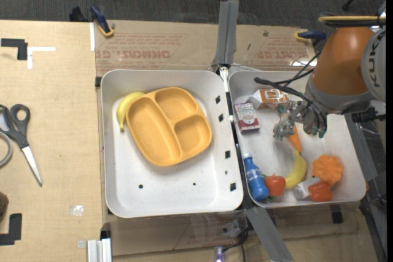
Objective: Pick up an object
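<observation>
My gripper (301, 124) hangs low over the middle of the right bin (350, 150), under the arm's orange band. An orange carrot (295, 140) lies just below it, touching or nearly touching it. A yellow banana (297, 170) curves in front of the carrot. Nearby lie a blue bottle (254, 178), a red pepper (276, 184), an orange bumpy fruit (327, 169) and a red-and-white item (315, 191). A small red-and-white box (246, 116) and a brown carton (271, 97) sit at the bin's back left.
The left bin (123, 193) holds a yellow divided plate (167, 126) with another banana (125, 108) tucked at its left edge. Scissors (23, 138) lie on the bench at the far left. Cables trail from the arm across the right bin's back.
</observation>
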